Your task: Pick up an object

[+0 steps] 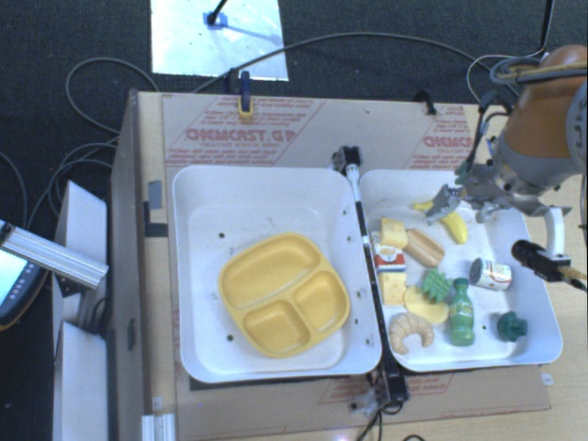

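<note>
Fingers (pixel 447 202): low over the far edge of the right bin (pixel 542 333), tips at the banana (pixel 452 224); open or shut impossible to tell, nothing visibly gripped between them.
Risk, slip: curved, smooth banana likely to roll or squirt out if pinched off-centre.
Risk, crowding: hot dog (pixel 424 245) and cheese block (pixel 393 234) just beside the banana; likely nudged or caught along with it.
Risk, wall: banana near the bin's far wall; tips liable to strike the rim on a low approach.
Right bin: banana at the far edge; hot dog, cheese block and red-and-white carton (pixel 390 262) toward the left edge; croissant (pixel 411 331), green bottle (pixel 460 315), small can (pixel 491 274) and dark green piece (pixel 511 326) toward the near edge.
Left bin (pixel 197 209): yellow divided tray (pixel 285 294) near the middle, compartments bare.
</note>
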